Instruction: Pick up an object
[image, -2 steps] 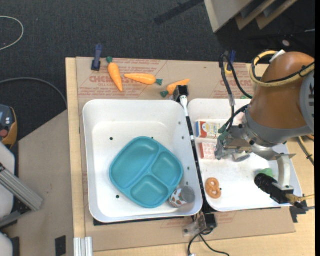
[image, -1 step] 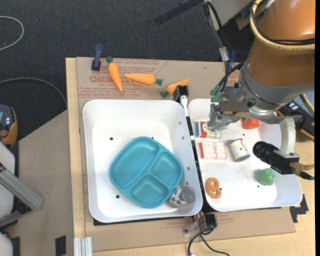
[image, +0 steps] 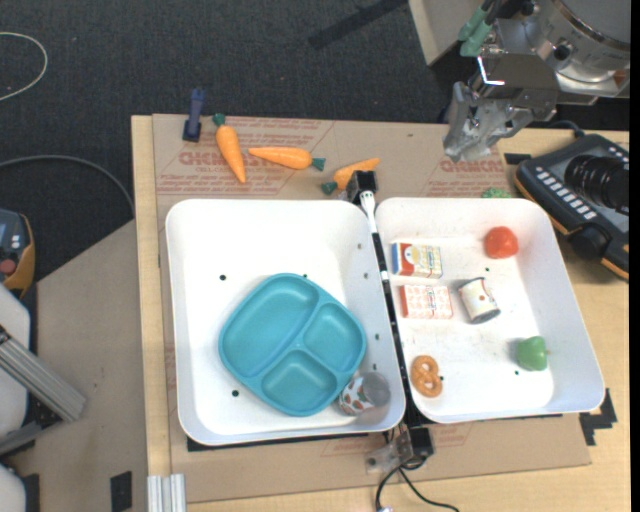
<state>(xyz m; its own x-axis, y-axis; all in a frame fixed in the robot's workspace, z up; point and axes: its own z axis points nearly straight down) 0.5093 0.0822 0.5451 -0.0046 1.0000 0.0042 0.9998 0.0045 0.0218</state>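
Honestly, my gripper (image: 468, 140) hangs beyond the right bin's (image: 570, 300) far edge; I can't tell its state. Dropping toward the tomato (image: 501, 241) in that far corner, I'd probably clip the rim.

robot lab: cardboard-topped bench (image: 300, 135), two white bins (image: 190, 300), teach pendant (image: 585, 185), loose cables (image: 405, 480) on dark carpet.
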